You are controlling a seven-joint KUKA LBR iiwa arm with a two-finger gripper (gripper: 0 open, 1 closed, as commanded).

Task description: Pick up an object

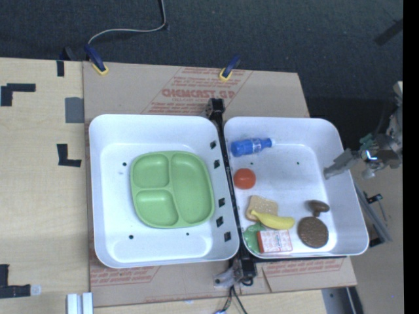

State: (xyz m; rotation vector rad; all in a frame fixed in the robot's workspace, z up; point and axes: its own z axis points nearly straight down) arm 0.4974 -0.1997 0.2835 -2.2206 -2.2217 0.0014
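- My pincer (376,154) hangs at the outer edge of the right bin (327,133), over its rim; I cannot tell its state from here.
- Inside the right bin, a blue bottle (250,146) lies near the far wall.
- An orange ball (245,178) sits just toward the near side of the bottle.
- A banana (273,221) rests on a cracker (263,206), with a red-and-white box (275,241) beside it.
- A brown round cookie (313,231) lies in the near outer corner.
- A green divided plate (173,189) sits in the left bin (108,133).

I logged in the right bin (327,133): blue bottle (251,146) (lying flat), orange ball (245,178), cracker (263,206), banana (273,222), brown cookie (313,231).
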